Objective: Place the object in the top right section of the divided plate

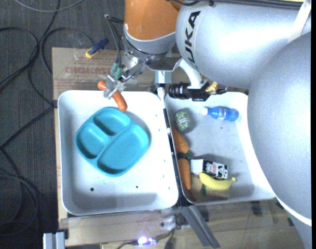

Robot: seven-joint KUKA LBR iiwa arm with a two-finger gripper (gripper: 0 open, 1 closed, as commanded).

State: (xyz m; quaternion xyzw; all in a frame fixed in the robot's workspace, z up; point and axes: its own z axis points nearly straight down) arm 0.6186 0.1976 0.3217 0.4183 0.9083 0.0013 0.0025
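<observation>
A blue divided plate [113, 140] lies tilted in the left white bin [80, 191], with two small sections at its upper left and one large section at its lower right. My gripper [114, 90] hangs over the bin's top edge, just above the plate's upper corner. An orange sausage-shaped object [120, 102] sits between its fingers, and the gripper is shut on it. The object's lower end hangs just above the plate's top rim.
The right bin [251, 139] holds a blue bottle [221, 113], a green round object [182, 120], two carrots [182, 157], a banana [216, 181], a small box [215, 168] and a brown item [216, 193]. The big grey arm covers the right and top.
</observation>
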